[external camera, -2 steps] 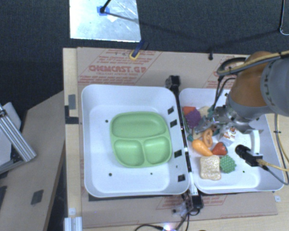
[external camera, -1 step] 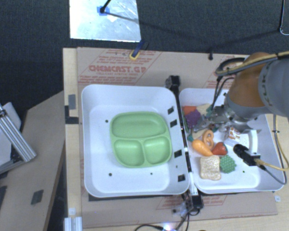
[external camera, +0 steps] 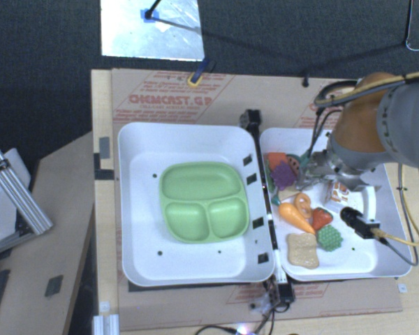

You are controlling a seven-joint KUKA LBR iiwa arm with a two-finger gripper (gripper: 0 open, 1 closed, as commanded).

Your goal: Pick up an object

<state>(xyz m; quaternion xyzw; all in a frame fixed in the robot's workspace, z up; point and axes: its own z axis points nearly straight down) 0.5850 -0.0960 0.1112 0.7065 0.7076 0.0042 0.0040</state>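
Overhead, end effector (external camera: pixel 309 175) low in right bin (external camera: pixel 377 260) beside purple toy (external camera: pixel 283 175); finger state unclear.

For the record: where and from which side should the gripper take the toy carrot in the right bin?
Grip the carrot across its thicker middle, coming straight down, fingers closing across its width. It lies flat and slanted, tapering to one end. The pretzel and red piece crowd its upper right, so favour the lower-left half.

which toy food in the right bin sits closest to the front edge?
The tan bread slice, at the bin's near-left corner. The green knobbly piece, the carrot and the red piece all lie farther back, and the purple one farther still.
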